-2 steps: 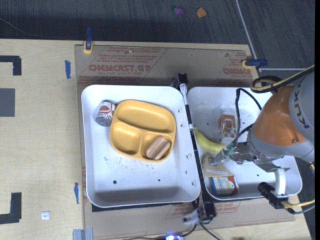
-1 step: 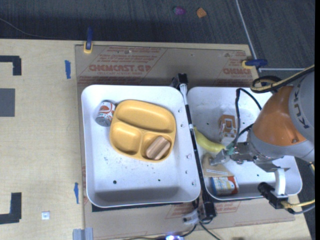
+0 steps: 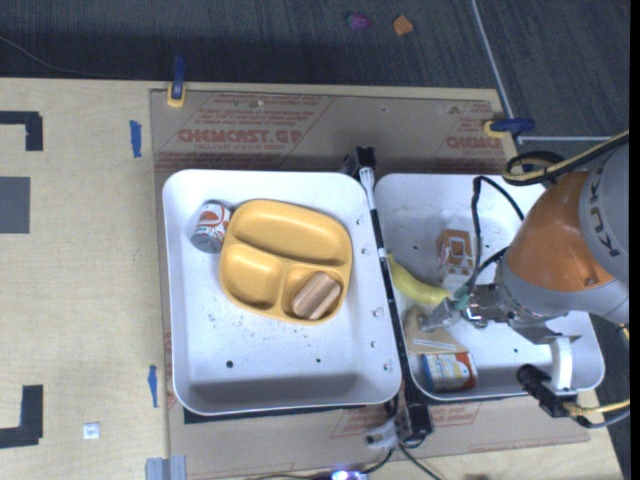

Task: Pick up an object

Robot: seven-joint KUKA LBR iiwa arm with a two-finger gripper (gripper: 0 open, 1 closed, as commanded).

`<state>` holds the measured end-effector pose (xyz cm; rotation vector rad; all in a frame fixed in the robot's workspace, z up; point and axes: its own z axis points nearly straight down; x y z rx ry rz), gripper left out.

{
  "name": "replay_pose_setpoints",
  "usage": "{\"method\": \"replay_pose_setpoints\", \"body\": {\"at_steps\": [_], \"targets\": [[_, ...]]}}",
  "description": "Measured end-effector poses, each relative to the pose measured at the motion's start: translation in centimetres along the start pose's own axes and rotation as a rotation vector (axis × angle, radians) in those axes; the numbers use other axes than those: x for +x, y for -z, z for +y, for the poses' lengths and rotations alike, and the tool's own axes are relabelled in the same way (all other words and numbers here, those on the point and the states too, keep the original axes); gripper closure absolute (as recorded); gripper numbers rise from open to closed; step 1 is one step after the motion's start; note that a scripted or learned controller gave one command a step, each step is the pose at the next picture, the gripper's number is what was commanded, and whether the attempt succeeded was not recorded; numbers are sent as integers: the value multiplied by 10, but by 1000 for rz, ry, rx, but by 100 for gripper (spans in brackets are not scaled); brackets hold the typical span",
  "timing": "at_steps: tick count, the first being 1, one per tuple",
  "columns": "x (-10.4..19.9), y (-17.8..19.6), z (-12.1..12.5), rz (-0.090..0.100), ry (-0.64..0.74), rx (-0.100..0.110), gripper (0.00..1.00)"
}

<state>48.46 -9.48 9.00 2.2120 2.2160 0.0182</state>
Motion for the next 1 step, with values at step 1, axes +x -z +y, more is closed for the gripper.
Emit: {"method": "replay_pose_setpoints", "body": {"at_steps": [1], "targets": [[1,0,0,-2,-1,0,0]]}}
